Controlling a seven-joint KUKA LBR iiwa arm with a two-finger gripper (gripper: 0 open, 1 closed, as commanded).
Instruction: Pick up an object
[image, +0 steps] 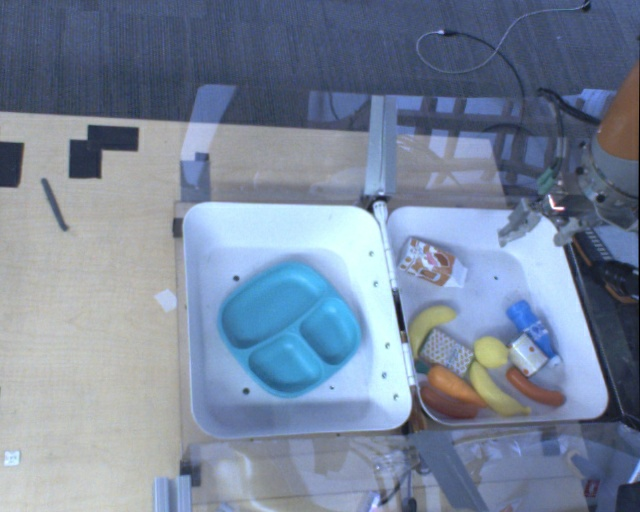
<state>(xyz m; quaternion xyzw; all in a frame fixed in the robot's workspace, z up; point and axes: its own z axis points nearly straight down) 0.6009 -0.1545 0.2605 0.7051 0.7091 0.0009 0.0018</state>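
Gripper (540, 224) above right bin's (590, 350) far right corner, fingers spread, gripping nothing | food toys in right bin: carton (432, 262), bananas (430, 324), carrot (455, 386), sausage (535, 388) | blue divided plate (289, 327) in left bin (210, 400)

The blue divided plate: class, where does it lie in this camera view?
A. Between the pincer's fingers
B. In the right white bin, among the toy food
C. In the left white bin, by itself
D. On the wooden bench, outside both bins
C: the blue divided plate lies flat on the floor of the left white bin, while the banana and the other toy food lie in the right white bin.
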